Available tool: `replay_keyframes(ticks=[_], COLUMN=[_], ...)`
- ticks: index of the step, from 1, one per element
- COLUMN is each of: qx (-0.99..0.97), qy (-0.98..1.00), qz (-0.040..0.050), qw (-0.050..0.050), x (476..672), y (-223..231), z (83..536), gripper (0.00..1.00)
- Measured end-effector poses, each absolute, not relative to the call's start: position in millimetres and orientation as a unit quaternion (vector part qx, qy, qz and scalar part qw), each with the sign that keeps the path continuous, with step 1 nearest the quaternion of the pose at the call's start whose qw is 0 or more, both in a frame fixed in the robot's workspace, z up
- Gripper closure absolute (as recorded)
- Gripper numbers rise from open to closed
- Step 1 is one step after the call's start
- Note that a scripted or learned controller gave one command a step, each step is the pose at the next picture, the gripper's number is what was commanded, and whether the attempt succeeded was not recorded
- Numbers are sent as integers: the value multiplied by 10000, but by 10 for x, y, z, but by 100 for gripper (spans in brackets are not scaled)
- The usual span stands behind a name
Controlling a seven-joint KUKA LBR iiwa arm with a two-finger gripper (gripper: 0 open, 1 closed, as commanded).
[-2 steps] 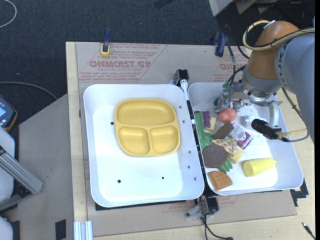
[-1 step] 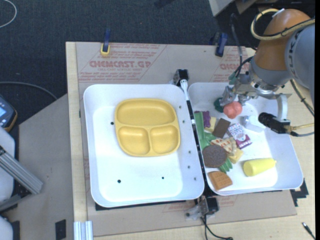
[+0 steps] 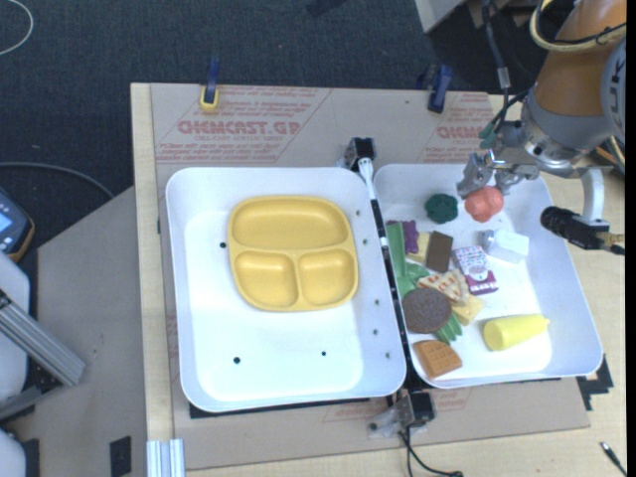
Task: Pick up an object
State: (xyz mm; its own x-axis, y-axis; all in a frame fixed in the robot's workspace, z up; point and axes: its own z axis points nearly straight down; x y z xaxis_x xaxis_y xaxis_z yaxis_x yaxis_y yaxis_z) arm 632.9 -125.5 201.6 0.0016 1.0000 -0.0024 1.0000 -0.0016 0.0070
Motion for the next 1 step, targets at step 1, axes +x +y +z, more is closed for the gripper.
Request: replay_keyframes(ticks=[1], qx=[7069], qy=[7073], qz=[15], qw=[29], x=[6341], y=[-1258], z=[2271], gripper=[100])
